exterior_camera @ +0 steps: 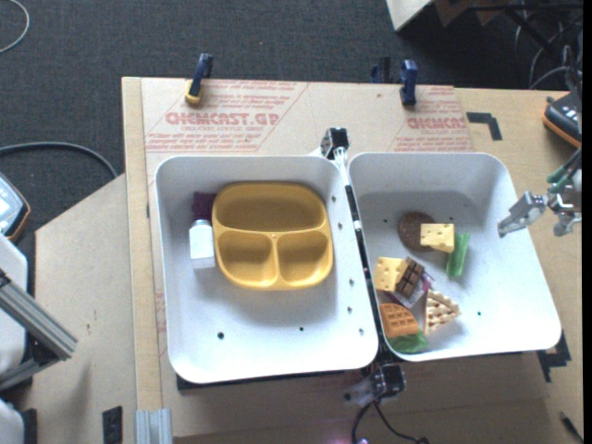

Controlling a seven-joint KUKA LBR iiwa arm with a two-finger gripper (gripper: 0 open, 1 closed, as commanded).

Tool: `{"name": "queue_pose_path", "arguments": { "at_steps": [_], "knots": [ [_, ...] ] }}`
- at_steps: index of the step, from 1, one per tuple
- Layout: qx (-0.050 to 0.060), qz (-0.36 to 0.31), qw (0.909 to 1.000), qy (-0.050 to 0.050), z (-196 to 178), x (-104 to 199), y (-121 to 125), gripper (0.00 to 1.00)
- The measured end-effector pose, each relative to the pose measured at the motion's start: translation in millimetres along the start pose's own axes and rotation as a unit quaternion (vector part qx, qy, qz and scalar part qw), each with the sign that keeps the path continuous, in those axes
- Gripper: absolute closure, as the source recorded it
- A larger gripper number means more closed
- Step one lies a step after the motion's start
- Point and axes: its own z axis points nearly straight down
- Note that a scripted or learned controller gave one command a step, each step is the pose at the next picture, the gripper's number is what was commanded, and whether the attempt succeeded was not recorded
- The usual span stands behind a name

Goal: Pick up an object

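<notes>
Nearest, a brown waffle-shaped toy (399,319) lies in the right white bin (504,313); the grey end effector (529,209) hovers over its right rim, fingers apart, holding nothing.

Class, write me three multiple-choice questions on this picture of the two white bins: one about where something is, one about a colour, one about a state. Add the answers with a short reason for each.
1. Where does the yellow divided plate lie?
A. in the left bin
B. in the right bin
C. on the floor

2. What colour is the small bottle beside the plate?
A. red
B. white
C. blue

3. How does the gripper stand to the toy food?
A. it grips the waffle
B. it lifts the green stick
C. it is apart from it, over the right bin's right rim

Answers:
1 A: the plate sits inside the left bin.
2 B: the bottle is white, touching the plate's left edge.
3 C: the gripper is at the right bin edge, with the cheese wedge and green stick lying to its left.
</notes>
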Motion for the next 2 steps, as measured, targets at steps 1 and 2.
{"name": "queue_pose_path", "arguments": {
  "at_steps": [1, 2],
  "knots": [
    [-0.005, -0.002, 1.0000, -0.002, -5.4, 0.3, 2.0, 0.00],
    [-0.002, -0.001, 1.0000, 0.000, 53.5, -6.0, 7.5, 0.00]
  ]
}}
